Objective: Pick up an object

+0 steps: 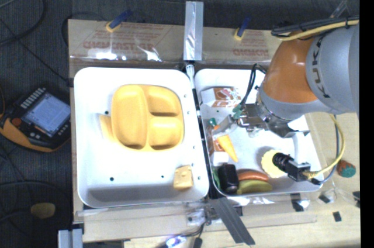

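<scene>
Camera view: two white bins side by side on the counter, left bin [87, 182] and right bin [315, 150]. The left bin holds one yellow divided tray [146, 115] with three compartments and one small tan block [183, 178] near the front right corner, apart from the tray. The right bin holds one brown-and-white packet [222, 96] at the far left, one orange wedge [229, 148], one black object [227, 177], one red-and-green piece [254, 182] just beside the black one, and one pale yellow disc [269, 160]. The orange wedge lies flat in the left half of the right bin. Its long axis runs diagonally, wide end toward the far left and narrow tip toward the near right. One grey arm [336, 71] with an orange band reaches in from the right, with part of the lettering "KUKA" readable on it. The end effector [252, 118] sits over the middle of the right bin, just right of the wedge; cannot tell if it is apart or together, nothing seen clamped. The cardboard [140, 39] behind the bins has reddish print, too blurred to read, and two clips on its far edge. One handheld controller [41, 118] with a blue screen lies on the floor to the left.
</scene>
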`<state>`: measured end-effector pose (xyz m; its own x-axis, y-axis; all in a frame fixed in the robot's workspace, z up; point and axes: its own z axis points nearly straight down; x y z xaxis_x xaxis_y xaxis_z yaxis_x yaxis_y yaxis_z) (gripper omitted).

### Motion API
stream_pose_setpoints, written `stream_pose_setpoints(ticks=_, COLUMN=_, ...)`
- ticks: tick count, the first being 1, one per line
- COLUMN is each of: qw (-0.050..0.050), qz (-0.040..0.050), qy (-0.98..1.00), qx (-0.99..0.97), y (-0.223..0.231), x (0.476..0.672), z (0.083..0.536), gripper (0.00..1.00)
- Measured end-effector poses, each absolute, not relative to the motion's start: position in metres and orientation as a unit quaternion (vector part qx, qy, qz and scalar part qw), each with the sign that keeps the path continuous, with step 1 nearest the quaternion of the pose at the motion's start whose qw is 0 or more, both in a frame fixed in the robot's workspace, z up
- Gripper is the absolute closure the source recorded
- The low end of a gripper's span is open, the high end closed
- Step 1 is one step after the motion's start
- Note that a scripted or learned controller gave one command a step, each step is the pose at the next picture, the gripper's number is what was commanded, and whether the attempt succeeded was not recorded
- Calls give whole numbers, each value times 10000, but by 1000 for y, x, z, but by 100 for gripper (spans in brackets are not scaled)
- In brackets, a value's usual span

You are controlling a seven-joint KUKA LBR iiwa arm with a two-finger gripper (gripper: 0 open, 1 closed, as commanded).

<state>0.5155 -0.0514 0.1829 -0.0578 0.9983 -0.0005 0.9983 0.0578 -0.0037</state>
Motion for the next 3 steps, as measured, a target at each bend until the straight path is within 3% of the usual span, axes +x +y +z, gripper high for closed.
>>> stream_pose_setpoints(ticks=1, qw=11, qz=15, qy=-7273, qx=-6864, y=-51, x=516, z=183, gripper=0)
stream_pose_setpoints(ticks=2, qw=-69, qz=-106, qy=-7029, qx=-7112, y=-86, x=524, z=116, gripper=0)
stream_pose_setpoints(ticks=3, qw=8, qz=18, qy=-6764, qx=-7365, y=-28, x=529, z=183, gripper=0)
